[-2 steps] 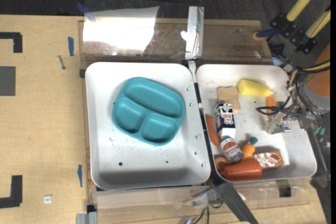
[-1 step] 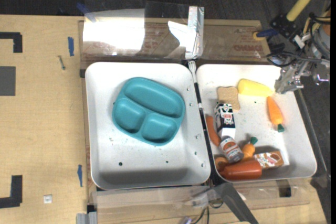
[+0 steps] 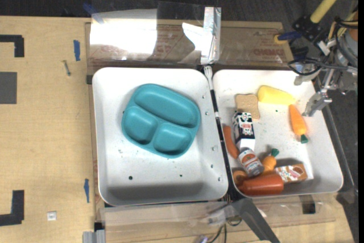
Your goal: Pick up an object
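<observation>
Camera view: the tool (image 3: 316,104) hangs over the right bin's (image 3: 335,171) rim near a carrot (image 3: 297,122), whether it's parted I can't tell

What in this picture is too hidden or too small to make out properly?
- Arm, camera view: cut off by the right edge behind a tangle of cables.
- Bottle label: too small to read.
- Packet: print too small; a red sausage overlaps it.
- Teal tray: covers the left bin floor beneath.

We're in a robotics lab here: two white bins (image 3: 108,122) on a cardboard-covered bench (image 3: 40,122), blue tape marks (image 3: 76,49), and cables (image 3: 310,42) at the right
</observation>
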You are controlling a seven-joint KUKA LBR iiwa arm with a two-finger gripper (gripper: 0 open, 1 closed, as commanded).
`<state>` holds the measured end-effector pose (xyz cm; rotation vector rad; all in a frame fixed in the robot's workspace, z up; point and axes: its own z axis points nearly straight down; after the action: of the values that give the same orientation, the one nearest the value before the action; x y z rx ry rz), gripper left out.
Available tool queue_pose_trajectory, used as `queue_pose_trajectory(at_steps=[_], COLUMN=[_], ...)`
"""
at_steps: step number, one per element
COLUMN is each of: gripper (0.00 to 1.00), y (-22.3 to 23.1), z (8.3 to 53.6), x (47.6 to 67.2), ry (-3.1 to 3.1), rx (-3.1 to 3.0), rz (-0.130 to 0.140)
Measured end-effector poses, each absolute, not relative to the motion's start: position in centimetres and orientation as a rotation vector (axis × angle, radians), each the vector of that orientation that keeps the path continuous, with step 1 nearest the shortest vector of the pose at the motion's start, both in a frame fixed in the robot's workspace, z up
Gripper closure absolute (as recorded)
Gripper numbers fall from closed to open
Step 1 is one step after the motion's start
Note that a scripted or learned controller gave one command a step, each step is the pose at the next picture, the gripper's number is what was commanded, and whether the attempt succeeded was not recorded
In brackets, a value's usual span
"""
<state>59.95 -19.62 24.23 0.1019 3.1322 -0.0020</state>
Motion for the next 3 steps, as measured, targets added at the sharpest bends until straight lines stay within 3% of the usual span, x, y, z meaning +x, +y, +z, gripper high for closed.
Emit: queue_pose_trajectory(at_steps=[1, 2, 3], gripper=[0.0, 0.0, 1.0], y=[-22.3, -22.1, -22.2], z=[11.2, 8.8, 10.2], x=[56.7, 55.9, 56.3], ry=[3.115, 3.078, 3.065], rx=[0.432, 0.595, 0.59], rz=[0.002, 0.004, -0.001])
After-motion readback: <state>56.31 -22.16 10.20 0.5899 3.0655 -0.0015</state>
